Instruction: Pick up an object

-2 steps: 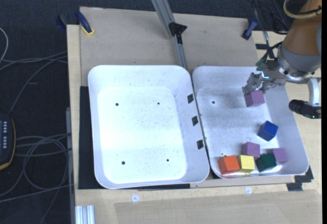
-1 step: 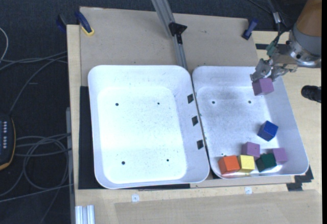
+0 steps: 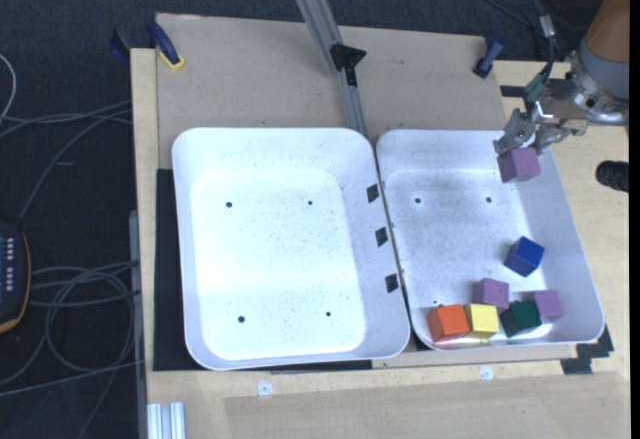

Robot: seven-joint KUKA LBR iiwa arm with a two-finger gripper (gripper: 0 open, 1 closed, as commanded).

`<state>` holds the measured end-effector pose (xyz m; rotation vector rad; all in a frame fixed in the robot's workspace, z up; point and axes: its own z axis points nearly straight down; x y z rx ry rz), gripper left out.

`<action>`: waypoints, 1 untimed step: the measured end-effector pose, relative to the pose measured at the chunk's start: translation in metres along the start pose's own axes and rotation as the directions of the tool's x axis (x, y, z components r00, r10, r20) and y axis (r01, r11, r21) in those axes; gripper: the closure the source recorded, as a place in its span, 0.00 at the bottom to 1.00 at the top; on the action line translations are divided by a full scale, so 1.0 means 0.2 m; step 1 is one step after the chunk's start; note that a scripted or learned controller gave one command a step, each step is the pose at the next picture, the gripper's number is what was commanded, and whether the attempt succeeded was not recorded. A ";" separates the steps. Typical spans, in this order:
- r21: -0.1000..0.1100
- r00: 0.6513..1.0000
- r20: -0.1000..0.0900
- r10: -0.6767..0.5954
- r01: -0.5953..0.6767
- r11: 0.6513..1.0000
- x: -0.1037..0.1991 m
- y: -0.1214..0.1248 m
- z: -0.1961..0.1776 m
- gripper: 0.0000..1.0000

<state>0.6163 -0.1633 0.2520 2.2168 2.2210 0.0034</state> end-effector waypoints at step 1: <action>0.008 1.000 -0.004 -0.003 0.003 1.000 0.26 -0.11 0.02 1.00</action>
